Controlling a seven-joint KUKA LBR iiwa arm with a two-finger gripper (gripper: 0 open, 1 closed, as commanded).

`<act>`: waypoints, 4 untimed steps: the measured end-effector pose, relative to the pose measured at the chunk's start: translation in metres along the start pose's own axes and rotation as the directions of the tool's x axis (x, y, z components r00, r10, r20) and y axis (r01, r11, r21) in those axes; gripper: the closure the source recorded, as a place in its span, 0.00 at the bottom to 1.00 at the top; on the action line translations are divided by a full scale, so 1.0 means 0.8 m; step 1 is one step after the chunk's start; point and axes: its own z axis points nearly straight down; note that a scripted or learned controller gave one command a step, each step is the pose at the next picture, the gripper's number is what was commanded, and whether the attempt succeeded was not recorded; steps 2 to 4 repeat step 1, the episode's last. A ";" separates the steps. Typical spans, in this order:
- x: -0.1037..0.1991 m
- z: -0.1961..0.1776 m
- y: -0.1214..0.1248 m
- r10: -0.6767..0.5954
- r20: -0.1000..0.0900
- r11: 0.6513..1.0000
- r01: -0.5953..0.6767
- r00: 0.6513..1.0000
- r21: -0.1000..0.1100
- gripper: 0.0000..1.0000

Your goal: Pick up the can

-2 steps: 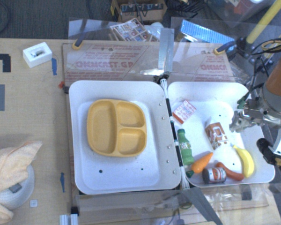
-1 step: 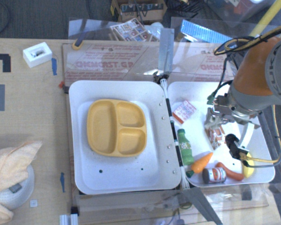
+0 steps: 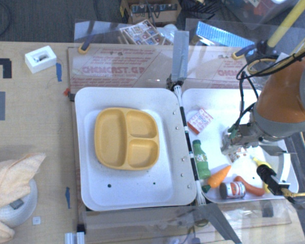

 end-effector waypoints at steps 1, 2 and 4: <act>-0.081 0.118 -0.032 -0.017 0.005 1.000 0.017 1.000 -0.013 1.00; -0.081 0.118 -0.032 -0.017 0.005 1.000 0.017 1.000 -0.013 1.00; -0.081 0.118 -0.032 -0.017 0.005 1.000 0.017 1.000 -0.013 1.00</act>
